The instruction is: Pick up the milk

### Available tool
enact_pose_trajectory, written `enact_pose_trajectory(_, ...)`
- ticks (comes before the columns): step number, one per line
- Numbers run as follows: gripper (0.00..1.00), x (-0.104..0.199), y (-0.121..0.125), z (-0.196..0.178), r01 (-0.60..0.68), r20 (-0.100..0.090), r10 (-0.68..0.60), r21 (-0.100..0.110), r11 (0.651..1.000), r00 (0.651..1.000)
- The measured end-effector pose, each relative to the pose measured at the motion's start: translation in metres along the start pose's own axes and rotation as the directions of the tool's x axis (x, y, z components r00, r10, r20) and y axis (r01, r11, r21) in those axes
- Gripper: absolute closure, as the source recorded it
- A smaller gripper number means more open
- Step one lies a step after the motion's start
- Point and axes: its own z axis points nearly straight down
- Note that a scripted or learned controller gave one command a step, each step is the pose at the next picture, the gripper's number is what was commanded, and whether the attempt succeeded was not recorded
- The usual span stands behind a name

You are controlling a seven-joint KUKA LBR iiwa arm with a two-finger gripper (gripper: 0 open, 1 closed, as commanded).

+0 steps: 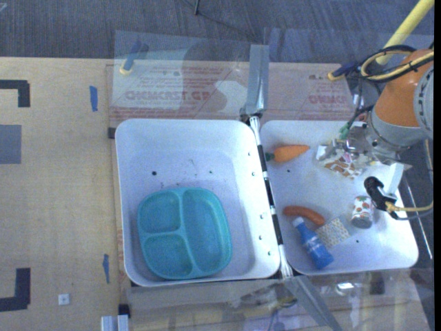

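The milk looks like the small white carton [336, 159] with red and brown print, lying on its side at the back of the right bin [393, 254]. My gripper [356, 145] hangs from the orange-banded wrist directly at the carton's right end, touching or just above it. The arm's body hides where the gripper meets the carton, so whether the carton sits between the fingers cannot be told.
The right bin also holds a carrot [291, 153], a brown sausage [304, 214], a blue bottle [313, 244], a patterned packet [335, 232] and a small printed can [362, 211]. A teal divided plate [184, 233] lies in the left bin [138, 150].
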Motion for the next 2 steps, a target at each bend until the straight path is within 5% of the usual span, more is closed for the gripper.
enact_pose_trajectory(1,0.0,-0.002,0.014,0.001,-0.044,0.0,0.044,0.009,0.999,0.999)
enact_pose_trajectory(2,0.0,0.061,0.046,-0.09,-0.003,0.0,0.003,0.042,0.999,1.0)
